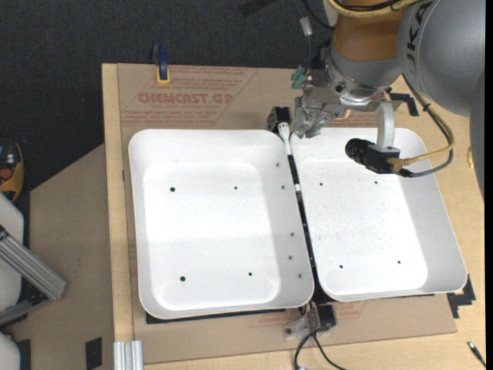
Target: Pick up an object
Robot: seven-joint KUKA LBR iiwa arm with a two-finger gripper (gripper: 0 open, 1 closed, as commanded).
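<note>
The arm (400, 21) reached in from the right and hung over the far edge of the right bin (431, 230), close to the ridge where it met the left bin (146, 230). The gripper (308, 122) sat low there, beside a small black-and-white clamp (279, 120) on the rim — whether it was open or closed could not be told from this slanted look. No loose object for picking was visible on either white floor; only small dark dots marked them, so where the task's thing lay could not be told. A black cylindrical fitting (368, 154) with a yellow cable (431, 159) hung off the wrist over the right bin. To do this step well, the arm would probably need to come down squarely, clear of the rim and clamp — and confirm something lay between the tips before lifting from the tabletop (200, 91)
</note>
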